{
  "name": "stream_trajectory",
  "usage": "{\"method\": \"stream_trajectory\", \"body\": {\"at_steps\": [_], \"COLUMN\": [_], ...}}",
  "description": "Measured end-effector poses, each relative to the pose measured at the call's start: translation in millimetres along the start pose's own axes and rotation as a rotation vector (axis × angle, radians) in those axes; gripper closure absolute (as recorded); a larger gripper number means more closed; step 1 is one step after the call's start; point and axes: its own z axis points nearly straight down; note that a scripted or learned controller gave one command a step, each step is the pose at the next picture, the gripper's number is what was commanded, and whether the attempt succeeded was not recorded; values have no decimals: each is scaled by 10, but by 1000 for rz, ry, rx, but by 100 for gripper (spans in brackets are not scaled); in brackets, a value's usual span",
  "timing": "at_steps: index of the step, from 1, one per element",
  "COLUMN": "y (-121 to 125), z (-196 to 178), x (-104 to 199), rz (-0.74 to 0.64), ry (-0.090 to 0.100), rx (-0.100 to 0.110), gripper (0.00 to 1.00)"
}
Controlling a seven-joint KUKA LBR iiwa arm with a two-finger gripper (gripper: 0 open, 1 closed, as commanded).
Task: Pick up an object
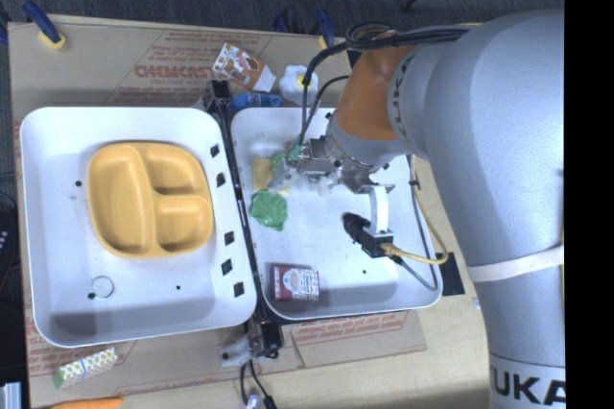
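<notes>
The gripper (293, 157) sits low in the right bin (417, 287) — can't tell its grip state. A yellow piece (261, 172) lies just beside it, the green toy (270, 208) just below; it should center before lifting.

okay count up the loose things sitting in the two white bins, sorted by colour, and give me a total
Yellow: 2, the divided tray in the left bin and a small yellow piece in the right bin
Green: 1, the leafy item
Red: 1, the small box
Total: 4
More may lie hidden under the gripper.
</notes>
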Motion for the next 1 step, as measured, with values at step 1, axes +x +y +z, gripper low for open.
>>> {"method": "stream_trajectory", "body": {"at_steps": [1], "y": [607], "z": [101], "x": [-147], "rz": [66], "ry": [0], "rx": [-3], "gripper": [0]}}
